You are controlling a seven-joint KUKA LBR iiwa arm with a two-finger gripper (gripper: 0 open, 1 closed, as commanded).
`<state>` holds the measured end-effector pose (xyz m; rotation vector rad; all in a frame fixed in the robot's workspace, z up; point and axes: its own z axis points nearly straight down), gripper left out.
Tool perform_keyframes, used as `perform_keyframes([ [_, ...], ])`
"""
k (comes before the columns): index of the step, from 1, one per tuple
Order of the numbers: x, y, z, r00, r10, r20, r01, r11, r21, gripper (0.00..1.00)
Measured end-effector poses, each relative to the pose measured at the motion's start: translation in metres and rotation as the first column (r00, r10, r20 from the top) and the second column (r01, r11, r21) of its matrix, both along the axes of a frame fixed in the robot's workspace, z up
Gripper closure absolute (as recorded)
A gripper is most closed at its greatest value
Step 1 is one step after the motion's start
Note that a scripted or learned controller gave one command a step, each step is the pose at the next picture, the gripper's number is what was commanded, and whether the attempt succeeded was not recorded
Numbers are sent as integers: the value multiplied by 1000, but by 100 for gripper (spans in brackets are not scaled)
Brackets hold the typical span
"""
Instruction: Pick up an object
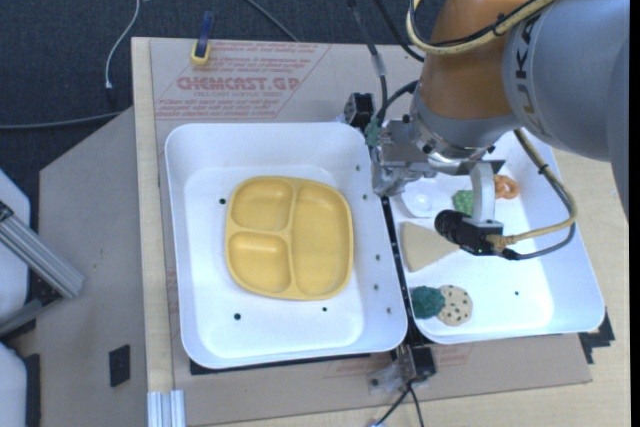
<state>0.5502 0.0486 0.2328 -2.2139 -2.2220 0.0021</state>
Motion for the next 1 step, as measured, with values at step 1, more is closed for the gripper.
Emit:
perform_keyframes([
  [1, -28, 37, -14, 1000, -1, -1, 1, 1000, -1, 100],
])
